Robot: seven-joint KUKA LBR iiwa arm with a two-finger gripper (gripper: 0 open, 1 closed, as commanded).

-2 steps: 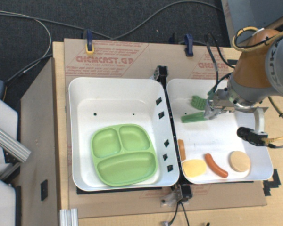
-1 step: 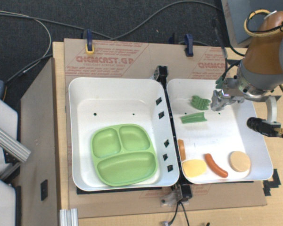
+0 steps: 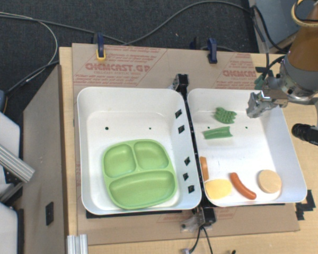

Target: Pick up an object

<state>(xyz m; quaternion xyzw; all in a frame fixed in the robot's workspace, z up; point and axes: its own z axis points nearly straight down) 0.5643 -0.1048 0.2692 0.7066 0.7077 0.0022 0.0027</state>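
Red "CHEMCAST GP" — on brown board [image 3: 148, 62]

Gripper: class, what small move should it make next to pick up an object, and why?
Probably shift left and lower onto the leafy green. The gripper hangs above the right bin, holding nothing, and that green lies closest; the pea pod lies just beyond.

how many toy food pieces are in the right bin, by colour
green: 2, a leafy piece and a flat pea-pod-like piece
orange-red: 2, a sausage and a thin piece against the bin's left wall
yellow: 1, a rounded piece
tan: 1, a round disc
total: 6
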